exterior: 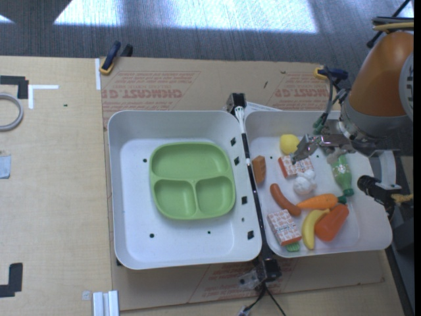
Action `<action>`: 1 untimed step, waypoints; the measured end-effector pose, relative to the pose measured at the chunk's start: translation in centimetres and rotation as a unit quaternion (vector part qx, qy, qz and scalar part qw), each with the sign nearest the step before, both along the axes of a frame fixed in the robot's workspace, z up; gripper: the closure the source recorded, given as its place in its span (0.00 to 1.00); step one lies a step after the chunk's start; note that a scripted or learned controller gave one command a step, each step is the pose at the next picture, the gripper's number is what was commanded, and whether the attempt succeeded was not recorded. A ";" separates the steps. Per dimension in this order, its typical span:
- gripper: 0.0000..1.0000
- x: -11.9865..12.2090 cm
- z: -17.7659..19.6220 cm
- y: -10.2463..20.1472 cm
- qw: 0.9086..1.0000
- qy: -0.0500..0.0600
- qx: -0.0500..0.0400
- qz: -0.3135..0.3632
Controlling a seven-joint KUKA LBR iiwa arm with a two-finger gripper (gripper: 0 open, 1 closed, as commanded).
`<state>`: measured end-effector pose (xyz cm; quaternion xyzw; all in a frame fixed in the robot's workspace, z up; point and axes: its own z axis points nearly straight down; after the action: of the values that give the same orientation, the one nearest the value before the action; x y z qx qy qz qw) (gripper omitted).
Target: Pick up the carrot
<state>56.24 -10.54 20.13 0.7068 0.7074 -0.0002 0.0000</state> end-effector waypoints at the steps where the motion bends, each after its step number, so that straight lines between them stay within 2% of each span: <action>1: 0.00 -3.8 -9.9 0.4 0.998 -0.002 0.000 0.063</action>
<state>52.42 -10.15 10.26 0.6608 0.7506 0.0012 0.0018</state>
